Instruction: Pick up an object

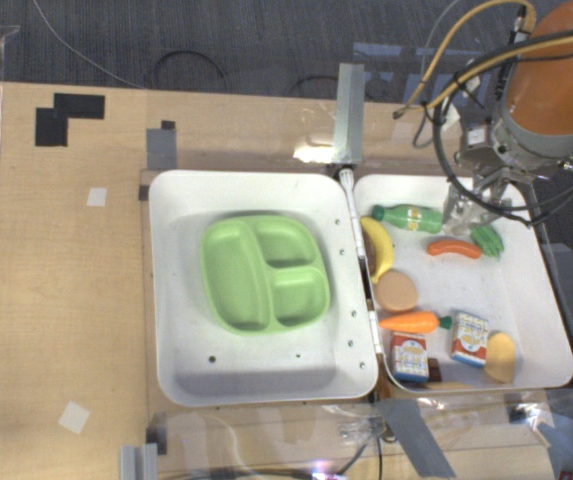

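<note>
The gripper (469,211) is hovering by the red sausage (454,249), which is lying crosswise in the right bin (536,298); jaw state possibly open, cannot tell. Two cartons (410,356) are standing nearby.

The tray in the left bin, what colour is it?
Light green; the tray shows clearly in the camera view.

My grey arm with its orange band (556,68) runs off the upper right of the frame, so most of it is cut away. My two-finger gripper (471,208) is a blur of metal and cables there; I cannot tell how its fingers stand. It overlaps part of the small green leafy toy (488,240). The print on the two small cartons (411,356) is too small to read.
</note>
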`<state>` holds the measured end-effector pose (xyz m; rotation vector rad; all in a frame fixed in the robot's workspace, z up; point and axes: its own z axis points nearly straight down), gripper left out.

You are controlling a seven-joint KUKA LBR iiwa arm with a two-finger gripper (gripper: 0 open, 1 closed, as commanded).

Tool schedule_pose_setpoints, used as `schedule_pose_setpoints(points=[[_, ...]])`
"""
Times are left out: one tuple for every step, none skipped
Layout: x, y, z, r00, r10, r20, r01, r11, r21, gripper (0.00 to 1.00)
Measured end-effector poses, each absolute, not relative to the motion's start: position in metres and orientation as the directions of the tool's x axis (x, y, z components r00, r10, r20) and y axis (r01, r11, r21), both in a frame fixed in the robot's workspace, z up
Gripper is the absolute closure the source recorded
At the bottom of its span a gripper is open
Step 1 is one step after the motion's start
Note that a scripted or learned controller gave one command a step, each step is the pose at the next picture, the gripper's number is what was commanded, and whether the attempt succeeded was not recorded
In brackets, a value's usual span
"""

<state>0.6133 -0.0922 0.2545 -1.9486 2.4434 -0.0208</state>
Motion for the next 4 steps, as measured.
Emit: schedule_pose_setpoints(points=[[0.612,-0.208,0.214,0.192,-0.981,0.0,-0.981,-0.192,-0.005,1.0],[0.621,-0.194,0.173,0.526,-0.85,-0.001,-0.85,-0.526,-0.006,1.0],[0.671,-0.188,0.241,0.629,-0.777,0.005,-0.777,-0.629,-0.01,1.0],[0.67,-0.194,0.265,0.823,-0.568,0.005,-0.568,-0.823,-0.005,1.0]])
